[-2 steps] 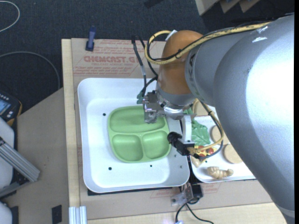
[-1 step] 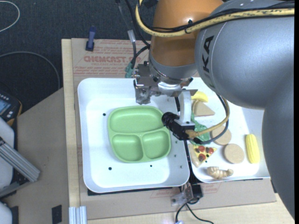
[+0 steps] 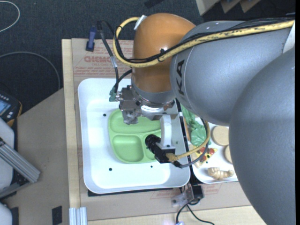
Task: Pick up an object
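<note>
You see the grey arm's gripper (image 3: 130, 114) low over the left shallow white bin (image 3: 93, 130), right at the far end of the light green plastic tray with moulded compartments (image 3: 125, 149). You cannot tell whether the gripper is wide, narrow or touching the tray. The tray lies flat in the middle of that bin. In the right white bin (image 3: 202, 176) you can make out a crinkled green plastic piece (image 3: 197, 131), a tan round disc (image 3: 219, 135) and a beige ridged shell-like object (image 3: 220, 173).

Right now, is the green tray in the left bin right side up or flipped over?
Right side up. The green tray lies flat in the left bin, its compartments showing as hollows; the arm hides part.
</note>
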